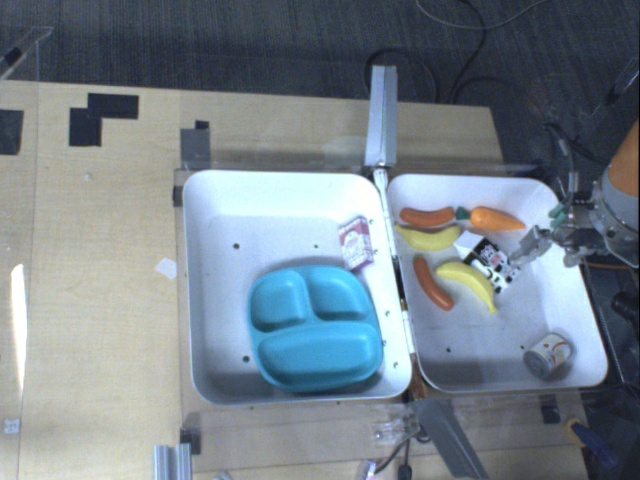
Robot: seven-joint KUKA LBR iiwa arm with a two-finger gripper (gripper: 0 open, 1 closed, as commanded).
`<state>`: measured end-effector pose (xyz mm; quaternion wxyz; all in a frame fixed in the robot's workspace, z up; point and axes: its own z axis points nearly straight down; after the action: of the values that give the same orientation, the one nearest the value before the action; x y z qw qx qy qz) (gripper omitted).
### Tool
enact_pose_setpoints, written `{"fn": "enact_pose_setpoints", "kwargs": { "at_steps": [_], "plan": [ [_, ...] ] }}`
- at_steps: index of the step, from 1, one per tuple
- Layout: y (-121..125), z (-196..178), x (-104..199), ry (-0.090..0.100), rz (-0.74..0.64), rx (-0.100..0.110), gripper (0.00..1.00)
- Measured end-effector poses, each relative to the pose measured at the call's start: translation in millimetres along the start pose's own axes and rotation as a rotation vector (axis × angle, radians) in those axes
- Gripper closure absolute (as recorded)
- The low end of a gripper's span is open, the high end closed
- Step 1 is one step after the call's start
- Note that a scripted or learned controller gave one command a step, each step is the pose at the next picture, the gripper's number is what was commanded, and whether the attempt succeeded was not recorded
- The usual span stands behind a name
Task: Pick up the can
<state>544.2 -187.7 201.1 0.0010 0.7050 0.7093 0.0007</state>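
The can point(547, 354) is small and silver-grey. It lies on its side in the near right corner of the right bin point(500, 376). My gripper point(530, 248) reaches in from the right edge and hangs over the middle right of that bin. Its tip is close to a small black-and-white object point(489, 261). The can is well apart from the gripper, nearer the camera and slightly to the right.
The right bin also holds two sausages point(428, 216), two bananas point(468, 282) and a carrot point(495, 219), all left of the gripper. In the left bin point(210, 268) sit a blue divided tray point(314, 326) and a small red-and-white packet point(356, 241).
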Motion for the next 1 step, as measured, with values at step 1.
{"fn": "enact_pose_setpoints", "kwargs": {
  "at_steps": [1],
  "plan": [
    [-26.5,2.9,-17.8,0.0,0.069,-0.001,0.0]
  ]
}}
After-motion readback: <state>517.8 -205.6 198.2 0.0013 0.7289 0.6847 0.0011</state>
